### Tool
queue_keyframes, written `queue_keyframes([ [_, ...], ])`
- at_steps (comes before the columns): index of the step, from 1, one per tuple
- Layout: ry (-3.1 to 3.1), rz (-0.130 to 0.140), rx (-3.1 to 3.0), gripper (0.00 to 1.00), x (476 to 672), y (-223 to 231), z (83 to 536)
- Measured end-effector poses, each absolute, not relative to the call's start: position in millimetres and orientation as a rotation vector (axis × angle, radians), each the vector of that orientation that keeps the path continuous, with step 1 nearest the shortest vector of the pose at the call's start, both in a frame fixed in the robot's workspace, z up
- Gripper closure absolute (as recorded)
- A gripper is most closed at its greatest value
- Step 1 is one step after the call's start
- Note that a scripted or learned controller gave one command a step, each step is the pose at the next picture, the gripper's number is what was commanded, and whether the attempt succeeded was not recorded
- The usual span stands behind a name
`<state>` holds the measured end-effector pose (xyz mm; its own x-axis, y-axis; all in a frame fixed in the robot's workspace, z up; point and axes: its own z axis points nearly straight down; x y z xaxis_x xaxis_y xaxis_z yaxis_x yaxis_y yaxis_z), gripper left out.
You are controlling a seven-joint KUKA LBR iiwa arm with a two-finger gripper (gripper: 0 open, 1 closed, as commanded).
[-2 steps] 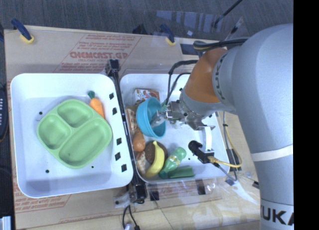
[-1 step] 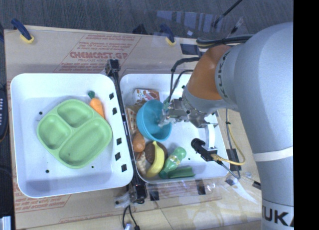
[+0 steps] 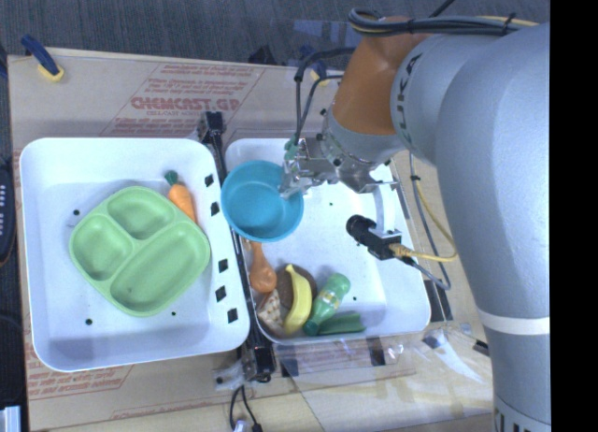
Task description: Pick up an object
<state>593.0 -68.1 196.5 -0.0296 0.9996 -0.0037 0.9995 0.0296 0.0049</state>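
Observation:
A blue bowl (image 3: 261, 202) hangs over the left edge of the right bin (image 3: 404, 282), overlapping the divider between the two bins. My gripper (image 3: 293, 178) is at the bowl's right rim, shut on it, with the rim between the fingers. The grey arm with its orange band reaches in from the upper right and hides the back of the right bin.
The left bin (image 3: 56, 327) holds a green divided plate (image 3: 140, 249) and a carrot (image 3: 182, 200) behind it. At the right bin's front lie a banana (image 3: 299, 297), a green bottle (image 3: 329, 295), a dark green vegetable (image 3: 336, 324) and an orange piece (image 3: 262, 273).

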Motion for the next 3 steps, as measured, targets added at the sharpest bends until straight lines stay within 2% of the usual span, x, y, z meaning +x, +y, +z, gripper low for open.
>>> queue_keyframes([
  [1,2.253,-0.009,2.191,0.00,590.5,-69,192],
  [2,2.082,-0.012,2.362,0.00,489.8,-107,173],
  [3,2.099,-0.012,2.325,0.00,498.4,-99,93],
])
